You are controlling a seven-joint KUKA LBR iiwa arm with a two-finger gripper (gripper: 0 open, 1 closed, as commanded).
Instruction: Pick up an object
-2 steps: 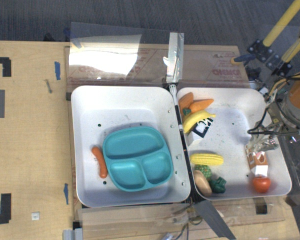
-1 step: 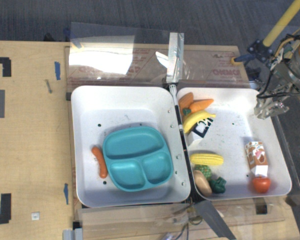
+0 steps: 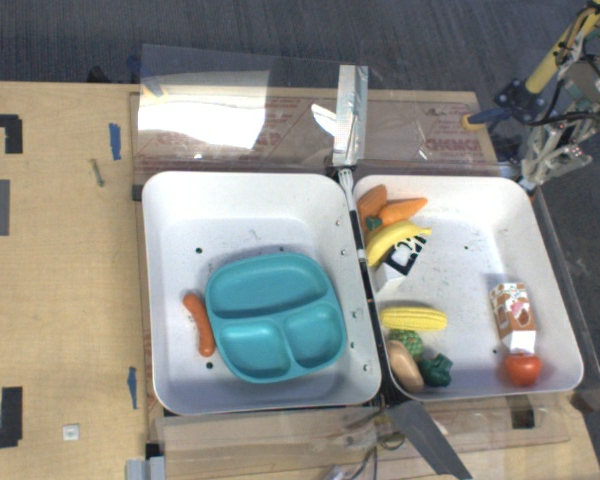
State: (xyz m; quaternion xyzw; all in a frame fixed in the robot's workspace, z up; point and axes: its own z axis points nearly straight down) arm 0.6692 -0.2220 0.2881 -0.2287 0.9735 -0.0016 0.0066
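Right bin (image 3: pixel 480 393), shallow white plastic, near edge: glossy red tomato (image 3: pixel 523 369), dark green broccoli (image 3: pixel 436 369), tan oval potato (image 3: pixel 405 366).
Mid right bin: ribbed yellow corn cob (image 3: pixel 413 318); printed packet (image 3: pixel 513 315) lying just above the tomato.
Far right bin: curved yellow banana (image 3: pixel 393 240), two orange carrots (image 3: pixel 392 208).
Left bin (image 3: pixel 180 198), shallow white plastic: smooth teal three-compartment plate (image 3: pixel 275 315); orange-red sausage (image 3: pixel 200 324) just beside its left rim.
Gripper: cannot tell its state.

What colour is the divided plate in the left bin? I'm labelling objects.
Teal, or blue-green, all over; the divided plate shows clearly in the camera view.
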